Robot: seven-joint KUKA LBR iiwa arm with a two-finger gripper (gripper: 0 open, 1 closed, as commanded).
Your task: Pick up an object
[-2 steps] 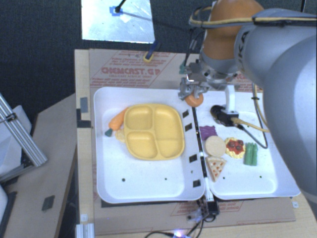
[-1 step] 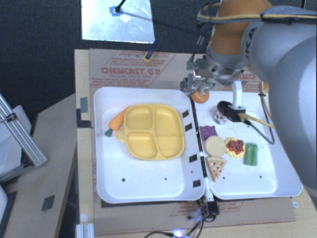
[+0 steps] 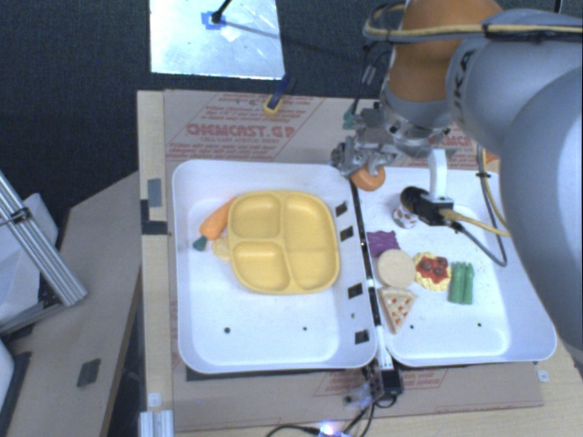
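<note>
My gripper (image 3: pixel 365 159) hangs over the far left corner of the right bin (image 3: pixel 510 335), by the wall between the two bins. An orange toy food piece (image 3: pixel 370 179) shows just below it, partly covered by it; whether they touch I cannot make out. Other toy foods lie in the right bin: a small red-and-white piece (image 3: pixel 404 214), a purple piece (image 3: pixel 383 241), a round beige cracker (image 3: pixel 396 268), a waffle wedge (image 3: pixel 397 308), a yellow piece with red topping (image 3: pixel 433 271) and a green piece (image 3: pixel 461 282).
The left bin (image 3: pixel 196 335) holds a yellow divided plate (image 3: pixel 278 241) and a toy carrot (image 3: pixel 215 219) beside the plate's left edge. A black part with a yellow cable (image 3: pixel 428 206) hangs off the arm over the right bin. The arm's bulk covers the bin's far right.
</note>
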